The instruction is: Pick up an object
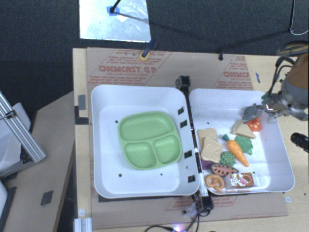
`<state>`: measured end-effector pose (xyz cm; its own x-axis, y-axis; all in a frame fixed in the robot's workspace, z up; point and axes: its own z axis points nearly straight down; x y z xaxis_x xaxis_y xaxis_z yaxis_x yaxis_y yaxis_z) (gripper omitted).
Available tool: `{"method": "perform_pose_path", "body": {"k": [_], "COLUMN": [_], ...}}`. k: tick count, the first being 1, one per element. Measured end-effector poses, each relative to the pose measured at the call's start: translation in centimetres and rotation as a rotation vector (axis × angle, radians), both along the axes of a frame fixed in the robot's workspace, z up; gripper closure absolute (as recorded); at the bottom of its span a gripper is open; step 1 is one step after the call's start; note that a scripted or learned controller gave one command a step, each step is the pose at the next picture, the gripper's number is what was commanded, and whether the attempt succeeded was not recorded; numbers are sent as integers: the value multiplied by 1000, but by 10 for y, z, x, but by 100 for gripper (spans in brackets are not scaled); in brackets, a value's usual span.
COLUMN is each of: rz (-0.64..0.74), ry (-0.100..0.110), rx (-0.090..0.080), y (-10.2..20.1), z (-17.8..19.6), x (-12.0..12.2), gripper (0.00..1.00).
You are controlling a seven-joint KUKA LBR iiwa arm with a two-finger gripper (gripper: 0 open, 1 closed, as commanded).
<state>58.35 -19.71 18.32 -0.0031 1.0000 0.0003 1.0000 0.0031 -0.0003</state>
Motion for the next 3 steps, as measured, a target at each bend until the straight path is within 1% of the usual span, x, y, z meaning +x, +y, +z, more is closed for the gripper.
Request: {"method": "perform_pose_path", "body": {"k": [1, 2, 3], "rz": [-2, -4, 0], "ry": [3, -13, -23], "rx": [1, -10, -5], "y": [2, -2, 1], "z": [-63, -92, -77], "x": [-1, 3, 7], "gripper": [0, 0, 100]}}
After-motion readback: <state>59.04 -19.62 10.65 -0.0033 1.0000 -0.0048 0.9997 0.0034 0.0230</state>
